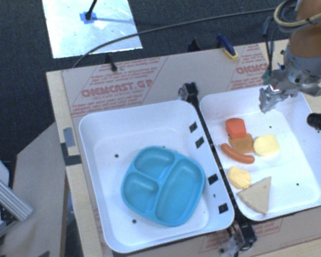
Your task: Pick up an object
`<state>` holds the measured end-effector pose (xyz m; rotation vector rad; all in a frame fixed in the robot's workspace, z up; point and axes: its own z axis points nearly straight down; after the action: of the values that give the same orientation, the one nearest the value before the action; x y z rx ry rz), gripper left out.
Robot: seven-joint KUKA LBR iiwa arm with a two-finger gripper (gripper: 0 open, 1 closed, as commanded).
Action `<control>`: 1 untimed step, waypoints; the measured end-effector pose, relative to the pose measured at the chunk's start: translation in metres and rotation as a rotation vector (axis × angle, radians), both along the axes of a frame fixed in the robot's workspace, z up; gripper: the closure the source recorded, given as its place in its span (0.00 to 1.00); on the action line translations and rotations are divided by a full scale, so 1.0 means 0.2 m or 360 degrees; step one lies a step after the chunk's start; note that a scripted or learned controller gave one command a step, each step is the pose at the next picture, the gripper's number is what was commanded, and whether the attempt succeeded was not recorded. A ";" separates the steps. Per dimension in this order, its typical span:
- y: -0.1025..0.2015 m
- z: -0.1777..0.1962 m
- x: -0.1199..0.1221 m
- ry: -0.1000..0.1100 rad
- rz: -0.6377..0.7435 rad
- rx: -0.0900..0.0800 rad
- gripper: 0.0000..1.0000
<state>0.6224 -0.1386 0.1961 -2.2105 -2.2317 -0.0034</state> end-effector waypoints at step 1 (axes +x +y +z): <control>0.27 0.06 -0.08 0.0001 0.0000 0.0000 1.00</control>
<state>0.6066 -0.0847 0.2086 -2.2101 -2.2316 -0.0032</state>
